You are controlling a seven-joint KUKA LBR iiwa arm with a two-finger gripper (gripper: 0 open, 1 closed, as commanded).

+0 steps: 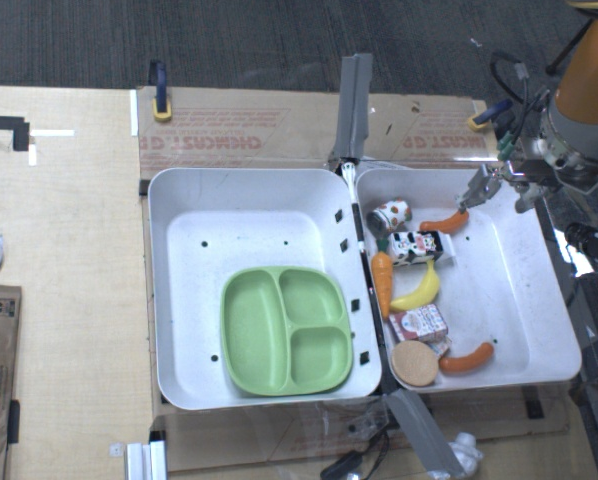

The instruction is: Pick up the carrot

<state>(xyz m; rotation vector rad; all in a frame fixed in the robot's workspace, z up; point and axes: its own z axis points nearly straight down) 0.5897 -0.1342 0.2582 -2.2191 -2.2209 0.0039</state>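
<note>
One carrot (pixel 381 279) at right bin's (pixel 539 298) 9 o'clock wall; gripper (pixel 476 194) at 12 o'clock, finger state can't tell.

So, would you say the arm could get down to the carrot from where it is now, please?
Probably yes. The carrot lies uncovered, but tight against the right bin's left wall, with the banana touching its other side, so the hand has little room beside it.
</note>
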